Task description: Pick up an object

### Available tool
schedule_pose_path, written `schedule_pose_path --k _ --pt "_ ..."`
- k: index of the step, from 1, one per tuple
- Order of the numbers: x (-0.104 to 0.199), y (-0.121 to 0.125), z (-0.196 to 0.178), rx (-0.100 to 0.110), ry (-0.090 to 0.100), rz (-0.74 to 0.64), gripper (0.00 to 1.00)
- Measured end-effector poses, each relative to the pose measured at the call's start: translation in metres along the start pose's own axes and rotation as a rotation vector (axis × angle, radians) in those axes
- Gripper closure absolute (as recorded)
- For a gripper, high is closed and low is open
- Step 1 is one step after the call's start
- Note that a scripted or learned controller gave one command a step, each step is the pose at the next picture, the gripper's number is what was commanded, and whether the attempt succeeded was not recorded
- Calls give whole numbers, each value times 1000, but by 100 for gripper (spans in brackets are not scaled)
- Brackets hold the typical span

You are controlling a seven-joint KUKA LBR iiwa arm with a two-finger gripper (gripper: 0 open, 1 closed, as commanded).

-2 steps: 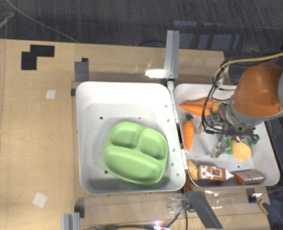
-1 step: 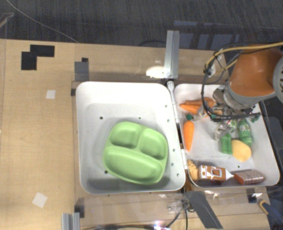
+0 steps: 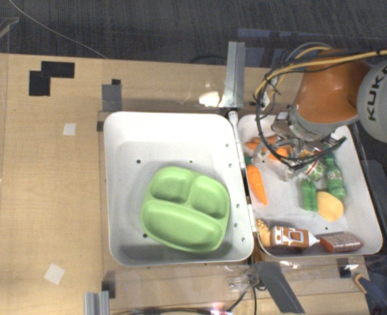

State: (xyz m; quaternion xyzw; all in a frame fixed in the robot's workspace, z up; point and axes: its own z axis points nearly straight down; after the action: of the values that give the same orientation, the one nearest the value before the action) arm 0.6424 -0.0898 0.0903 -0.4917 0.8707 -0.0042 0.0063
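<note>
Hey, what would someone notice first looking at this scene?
Probably the bright green divided plate, lying alone in the left bin. Next, the arm's orange band over the right bin, with the gripper down among the clutter there: a carrot, a yellow fruit and a brown bottle.

Right bin's got a carrot (image 3: 256, 184) lying along its left wall, plus a yellow lemon-ish thing (image 3: 330, 206) beside some green veggies (image 3: 309, 194). A brown bottle (image 3: 289, 237) lies flat along the front edge, touching a dark red block (image 3: 341, 242).
</note>
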Motion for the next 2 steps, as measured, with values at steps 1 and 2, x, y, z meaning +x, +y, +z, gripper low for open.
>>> schedule_pose_path --k 1,2 --pt "-4 -2 -14 9 -11 4 100" --pt "-33 -18 -150 4 -5 80 100"
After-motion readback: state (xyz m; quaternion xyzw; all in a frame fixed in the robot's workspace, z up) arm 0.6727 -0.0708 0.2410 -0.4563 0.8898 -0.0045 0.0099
